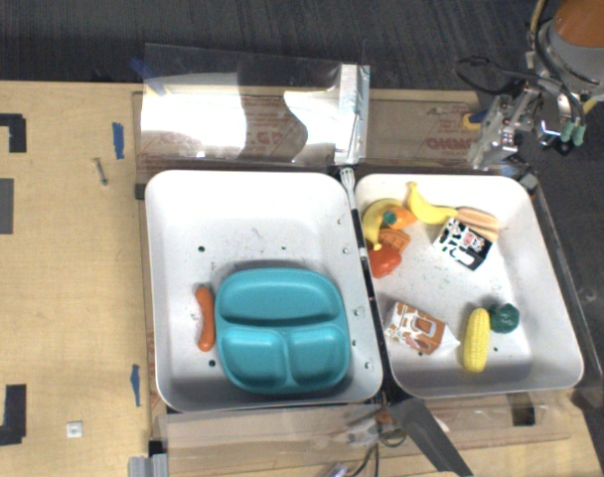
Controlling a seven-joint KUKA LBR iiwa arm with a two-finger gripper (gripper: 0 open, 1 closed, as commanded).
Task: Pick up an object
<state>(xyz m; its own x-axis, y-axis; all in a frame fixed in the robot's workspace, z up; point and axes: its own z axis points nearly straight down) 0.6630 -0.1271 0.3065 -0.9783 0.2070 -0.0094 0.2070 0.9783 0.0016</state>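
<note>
My gripper (498,139) hangs above the bench just beyond the far right corner of the right bin (550,296), apart from everything in it. Along that bin's far side lie a yellow banana (422,205), a tan bun-like piece (477,218) and a black-and-white box (464,244). A red-orange toy vegetable (385,257) rests by the bin's left wall. Nearer the front are a brown packet (415,328), a yellow corn cob (475,340) and a small dark green object (505,316).
The left bin (183,227) holds a teal divided tray (280,328) with an orange sausage-shaped toy (205,318) to its left. A clear plastic sheet (252,117) and a metal upright (351,117) stand behind the bins. Cables (486,73) trail near the arm.
</note>
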